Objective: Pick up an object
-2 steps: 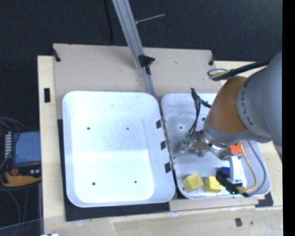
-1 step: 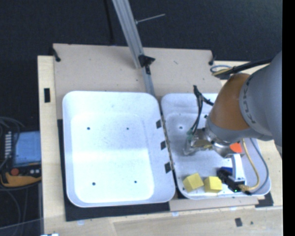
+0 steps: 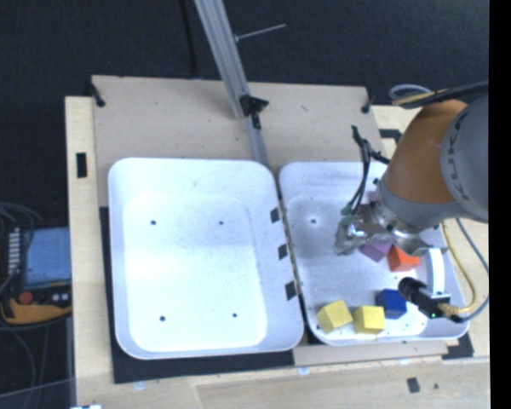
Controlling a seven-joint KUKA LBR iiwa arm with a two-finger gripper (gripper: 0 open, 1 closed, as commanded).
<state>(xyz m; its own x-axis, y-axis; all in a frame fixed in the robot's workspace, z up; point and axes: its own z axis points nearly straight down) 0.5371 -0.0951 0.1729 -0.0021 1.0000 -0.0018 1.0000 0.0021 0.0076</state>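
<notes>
The gripper (image 3: 351, 235) is seen low inside the right bin (image 3: 311, 196), and whether it is spread or closed cannot be told. Just beside it, a purple block (image 3: 375, 250) and an orange block (image 3: 402, 258) are found touching each other. Nearer the front wall, a blue block (image 3: 392, 302) and two yellow blocks (image 3: 334, 316) (image 3: 370, 318) are laid. The left bin (image 3: 196, 254) is set alongside on the worktop (image 3: 179, 109). No legible writing is made out.
</notes>
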